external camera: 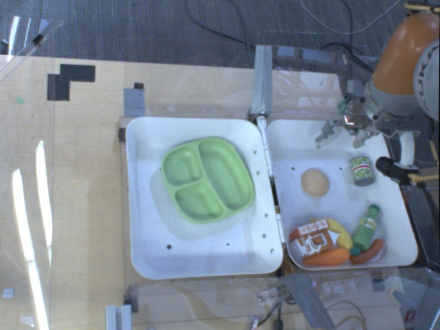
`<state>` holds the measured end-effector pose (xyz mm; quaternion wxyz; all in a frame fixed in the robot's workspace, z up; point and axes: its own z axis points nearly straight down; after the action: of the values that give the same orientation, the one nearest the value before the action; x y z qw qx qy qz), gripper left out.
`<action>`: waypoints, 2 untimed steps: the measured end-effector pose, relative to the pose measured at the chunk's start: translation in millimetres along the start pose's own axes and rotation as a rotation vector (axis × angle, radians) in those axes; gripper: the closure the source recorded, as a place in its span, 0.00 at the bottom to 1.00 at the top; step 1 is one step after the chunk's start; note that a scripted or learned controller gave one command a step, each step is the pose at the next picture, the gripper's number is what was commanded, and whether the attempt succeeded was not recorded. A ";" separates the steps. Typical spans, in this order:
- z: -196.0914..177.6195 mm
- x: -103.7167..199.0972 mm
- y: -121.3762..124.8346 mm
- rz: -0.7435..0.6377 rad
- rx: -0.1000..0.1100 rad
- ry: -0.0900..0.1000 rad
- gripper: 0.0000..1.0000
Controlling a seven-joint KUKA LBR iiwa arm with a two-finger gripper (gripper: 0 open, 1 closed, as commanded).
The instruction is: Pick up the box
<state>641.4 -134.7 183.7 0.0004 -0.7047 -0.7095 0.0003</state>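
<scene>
My gripper hangs spread and empty over the back of the right bin, so I must go down slowly to the box at the front, beside the banana.

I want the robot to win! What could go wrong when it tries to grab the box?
1. The box is crammed in the right bin's near corner against the banana and carrot, so the fingers might not fit around it.
2. The gripper hangs at the far edge; coming across, it might bump the round bun or can.
</scene>
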 end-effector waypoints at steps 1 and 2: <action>91.8 30.2 7.9 -0.027 -0.003 0.000 0.00; 96.1 47.1 -18.8 -0.101 -0.014 -0.003 0.00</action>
<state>622.2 -87.7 87.6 -0.0053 -0.6678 -0.7443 -0.0036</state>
